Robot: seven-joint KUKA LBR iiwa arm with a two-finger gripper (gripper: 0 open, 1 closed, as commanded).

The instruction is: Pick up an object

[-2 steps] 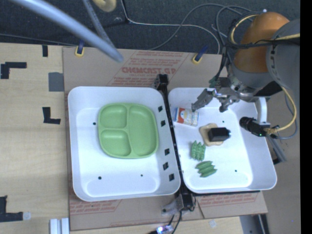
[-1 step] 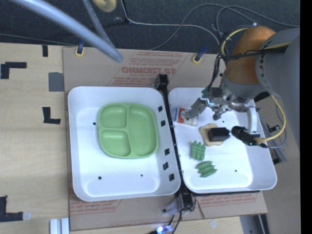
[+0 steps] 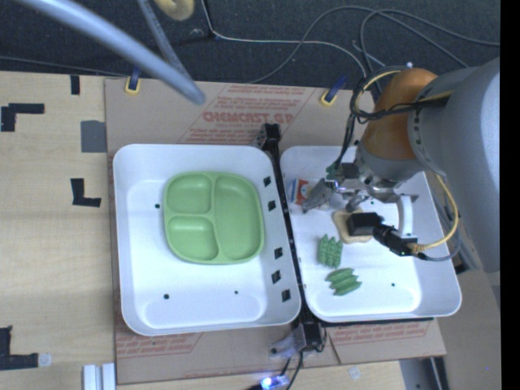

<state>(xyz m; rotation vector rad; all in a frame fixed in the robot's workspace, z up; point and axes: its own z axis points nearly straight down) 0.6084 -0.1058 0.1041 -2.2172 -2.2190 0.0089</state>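
Camera view: gripper low in the back left part of the right bin, just beside a small red-and-white item; whether it is apart or closed on anything cannot be told. Ridged green piece and green pod lie loose nearer the front; green divided plate sits in the left bin. Status, as judged: nothing visibly lifted, so grasp and raise remain.
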